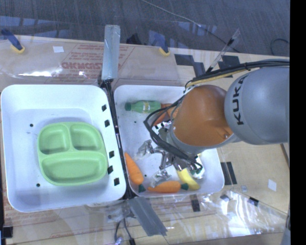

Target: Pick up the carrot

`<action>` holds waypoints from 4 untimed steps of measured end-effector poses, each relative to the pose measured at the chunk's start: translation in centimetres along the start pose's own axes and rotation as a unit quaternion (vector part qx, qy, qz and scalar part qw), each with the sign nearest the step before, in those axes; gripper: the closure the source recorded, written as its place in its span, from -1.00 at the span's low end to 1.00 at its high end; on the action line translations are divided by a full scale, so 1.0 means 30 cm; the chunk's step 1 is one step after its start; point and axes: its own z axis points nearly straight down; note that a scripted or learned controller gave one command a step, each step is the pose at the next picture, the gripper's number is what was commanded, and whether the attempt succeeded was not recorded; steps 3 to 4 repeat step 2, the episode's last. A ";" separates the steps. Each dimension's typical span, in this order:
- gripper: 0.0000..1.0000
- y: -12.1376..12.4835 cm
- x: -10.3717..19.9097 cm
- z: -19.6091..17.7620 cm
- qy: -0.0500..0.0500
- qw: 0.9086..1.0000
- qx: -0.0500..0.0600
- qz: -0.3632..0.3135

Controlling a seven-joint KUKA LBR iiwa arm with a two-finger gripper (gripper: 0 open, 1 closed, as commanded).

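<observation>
In the camera view, the gripper (164, 163) hangs open and empty in the right bin (123, 97). Two carrots lie there: one (134, 169) near the bin's left wall, one (164, 187) along its near wall. The gripper should centre over one carrot, across its length, before closing.

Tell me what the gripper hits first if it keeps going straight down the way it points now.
Probably the carrot lying along the right bin's near wall, just beyond the gripper; a yellow item sits close beside. Depth is hard to judge from this slanted view.
</observation>
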 end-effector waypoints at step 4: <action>-1.00 -0.107 0.015 -0.134 -0.005 0.994 0.003 0.110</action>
